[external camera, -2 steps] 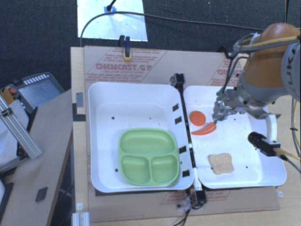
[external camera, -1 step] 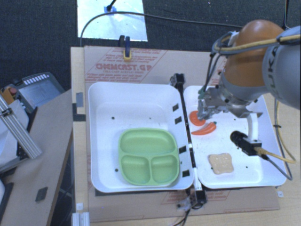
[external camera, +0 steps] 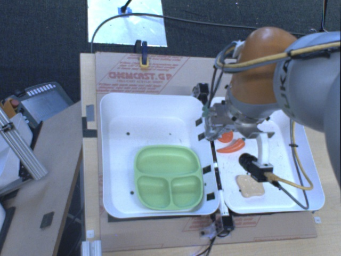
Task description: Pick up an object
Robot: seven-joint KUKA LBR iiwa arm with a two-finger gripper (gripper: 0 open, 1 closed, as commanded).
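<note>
Jaws: hang low at the inner wall of the right bin [external camera: 281, 165], beside the divide between the bins; masked by the wrist, so cannot tell how wide open or whether holding anything. Just right of the jaws, on the bin floor: red-orange curved piece [external camera: 232, 146]. Farther front: flat beige piece [external camera: 249, 186]. Left, in the left bin [external camera: 114, 143]: green divided plate [external camera: 169, 177].

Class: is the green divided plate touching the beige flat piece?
Apart. The camera view shows the green plate in the left bin, the beige piece in the right bin.
</note>
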